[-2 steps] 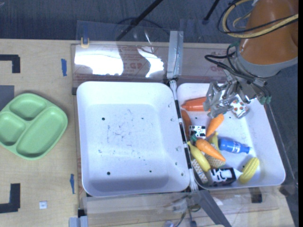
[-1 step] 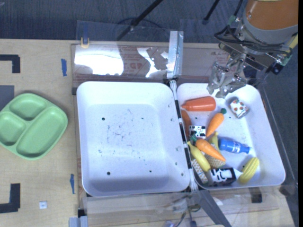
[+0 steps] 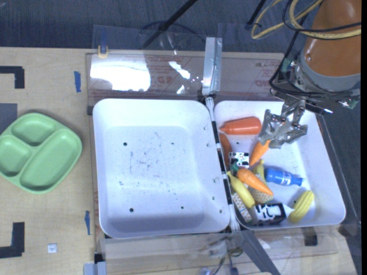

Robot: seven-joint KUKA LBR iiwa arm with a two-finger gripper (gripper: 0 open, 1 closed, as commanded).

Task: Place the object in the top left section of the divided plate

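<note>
From the toy pile low in the right bin [image 3: 330, 171] up to the gripper [image 3: 274, 138], whose fingers pinch a small carrot [image 3: 259, 152], lift straight clear before crossing to the far-left green divided plate [image 3: 38, 152]

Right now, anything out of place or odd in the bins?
One thing: a small carrot hangs tilted at the gripper, above the right bin, tip pointing down at the heaped toys. The green divided plate sits outside both bins, on the bench.
</note>
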